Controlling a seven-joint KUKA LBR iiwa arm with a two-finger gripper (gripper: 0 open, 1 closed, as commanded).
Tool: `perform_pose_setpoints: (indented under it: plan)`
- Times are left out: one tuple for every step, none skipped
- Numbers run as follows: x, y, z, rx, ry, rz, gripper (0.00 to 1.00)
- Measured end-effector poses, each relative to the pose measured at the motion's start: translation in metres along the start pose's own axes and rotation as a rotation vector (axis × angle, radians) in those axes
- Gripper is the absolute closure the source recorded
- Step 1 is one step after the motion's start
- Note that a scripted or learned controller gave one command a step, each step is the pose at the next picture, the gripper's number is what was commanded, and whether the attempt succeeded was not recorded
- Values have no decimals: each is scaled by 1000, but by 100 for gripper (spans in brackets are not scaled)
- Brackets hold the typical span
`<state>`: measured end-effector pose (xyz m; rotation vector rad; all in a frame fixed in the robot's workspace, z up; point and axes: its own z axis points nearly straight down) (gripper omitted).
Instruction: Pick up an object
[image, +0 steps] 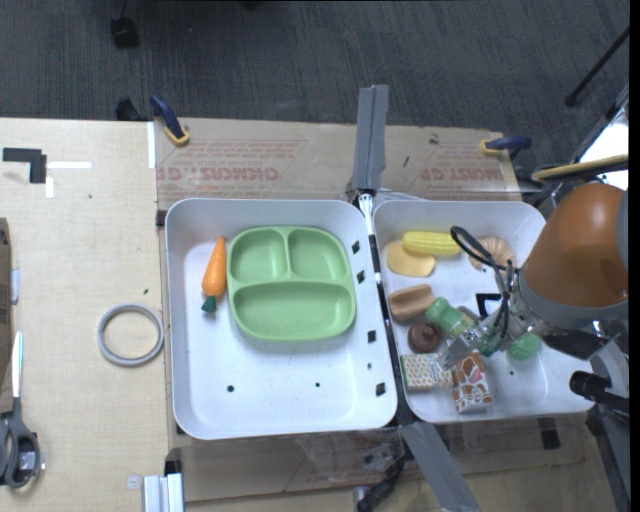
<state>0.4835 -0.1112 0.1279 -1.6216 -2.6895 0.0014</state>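
My gripper is low in the right bin, reaching in from the right under the orange wrist band. Its tip sits among a green bottle-like toy, a green round toy and a patterned carton. A brown chocolate donut and a checkered cracker lie just left of it. Further back lie a corn cob, a yellow slice, a hot-dog bun and a pale pastry. The view does not show anything held between the fingers.
The left bin holds a green divided plate and an orange carrot beside it. On the bench at the left lie a grey ring and scissors. A black cable loops over the right bin.
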Motion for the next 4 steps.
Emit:
perform_pose_setpoints:
  plan:
    - [-41,6,-113,0,-1,551,0]
    - [-39,7,37,1,1,501,0]
    - [-41,7,27,0,-1,504,100]
    - [2,47,-83,0,-1,481,100]
